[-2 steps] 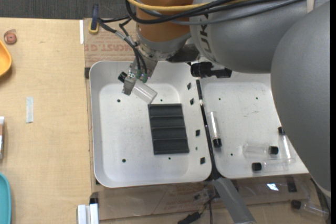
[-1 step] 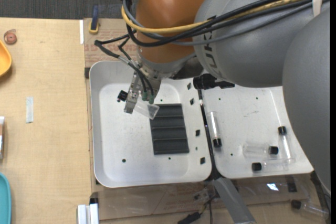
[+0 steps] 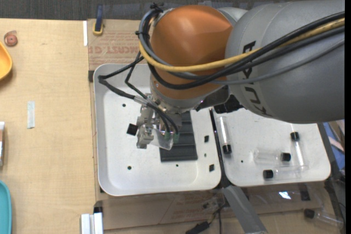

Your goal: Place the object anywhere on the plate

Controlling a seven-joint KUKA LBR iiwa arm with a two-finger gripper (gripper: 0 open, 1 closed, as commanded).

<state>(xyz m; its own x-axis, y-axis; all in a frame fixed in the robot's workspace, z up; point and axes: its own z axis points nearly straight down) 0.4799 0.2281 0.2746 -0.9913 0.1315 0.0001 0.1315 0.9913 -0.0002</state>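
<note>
White left bin [image 3: 109,172]; jaws [image 3: 149,137] above dark plate [image 3: 184,145].

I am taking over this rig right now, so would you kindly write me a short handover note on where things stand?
Gripper: down inside the left bin, beside a dark flat block; whether it holds anything cannot be told.
Things: small black pieces and clear tubes lie in the right bin.
Done: nothing visibly placed.
Left: find the plate, confirm a grasp, then place the object on it.
</note>
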